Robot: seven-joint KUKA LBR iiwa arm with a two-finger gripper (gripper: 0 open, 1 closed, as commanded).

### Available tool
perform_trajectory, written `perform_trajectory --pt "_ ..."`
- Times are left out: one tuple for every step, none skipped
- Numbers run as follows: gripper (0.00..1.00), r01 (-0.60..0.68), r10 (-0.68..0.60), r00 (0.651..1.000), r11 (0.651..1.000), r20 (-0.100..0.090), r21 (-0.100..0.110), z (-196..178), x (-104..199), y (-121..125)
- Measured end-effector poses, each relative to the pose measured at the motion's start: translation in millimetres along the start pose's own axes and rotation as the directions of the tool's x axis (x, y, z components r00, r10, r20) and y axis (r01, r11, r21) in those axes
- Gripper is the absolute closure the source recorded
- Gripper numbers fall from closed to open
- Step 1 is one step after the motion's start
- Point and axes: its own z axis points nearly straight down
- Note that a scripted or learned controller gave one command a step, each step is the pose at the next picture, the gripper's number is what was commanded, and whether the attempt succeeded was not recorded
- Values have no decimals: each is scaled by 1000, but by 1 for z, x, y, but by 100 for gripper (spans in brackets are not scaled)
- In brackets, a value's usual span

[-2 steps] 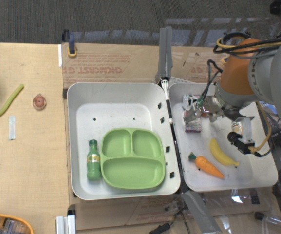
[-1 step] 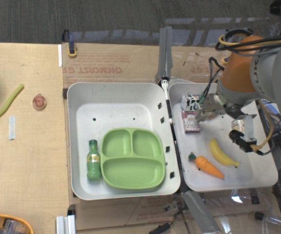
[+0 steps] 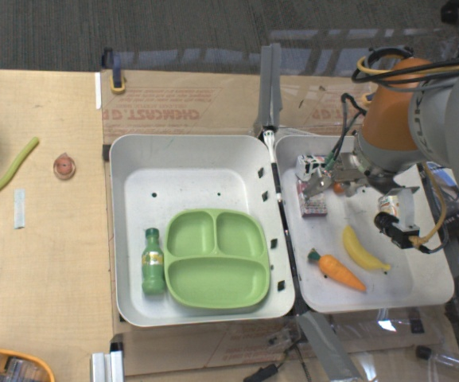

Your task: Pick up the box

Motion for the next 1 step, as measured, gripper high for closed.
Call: perform_trajectory --pt "0 48 -48 999 999 -2 5 10 -1 -1"
